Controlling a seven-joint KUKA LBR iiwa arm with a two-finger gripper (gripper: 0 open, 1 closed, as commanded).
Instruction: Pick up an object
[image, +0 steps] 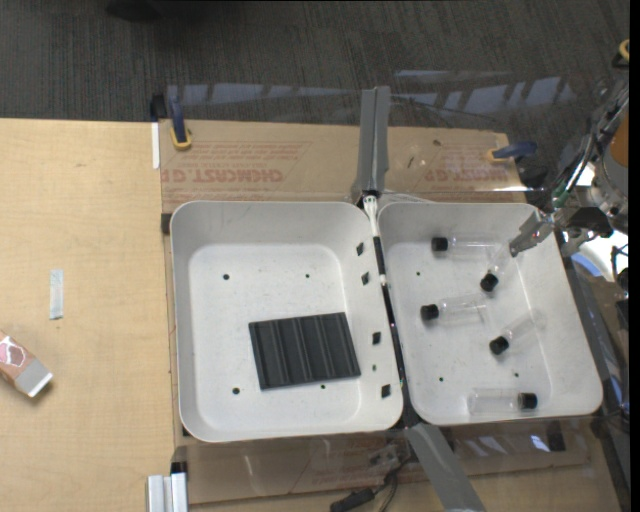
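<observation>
Over the right bin's (585, 330) far right rim hangs my tool (530, 236), reaching in from the right edge of the camera view, its pale tip slanting down toward the bin's upper right corner; whether it is spread or pressed together I cannot tell, and I see nothing in it. Below it, inside that bin, lie five small clear tubes with black caps. One tube (455, 243) lies near the far wall, just left of my tool's tip. A second tube (492, 276) sits just below the tip, tilted, cap down. A third tube (450, 312) lies toward the bin's left side, cap pointing left. A fourth tube (512, 334) rests right of it, slanted. The fifth tube (500, 402) lies along the near wall, cap to the right. All five lie apart from one another. In the left bin (185, 300) a dark ribbed mat (304, 349) lies flat near the middle. Behind both bins runs a strip of cardboard (250, 165). On the wooden surface (80, 250) to the left lie a small grey strip (56, 295) and a wrapped packet (20, 366) near the edge.
</observation>
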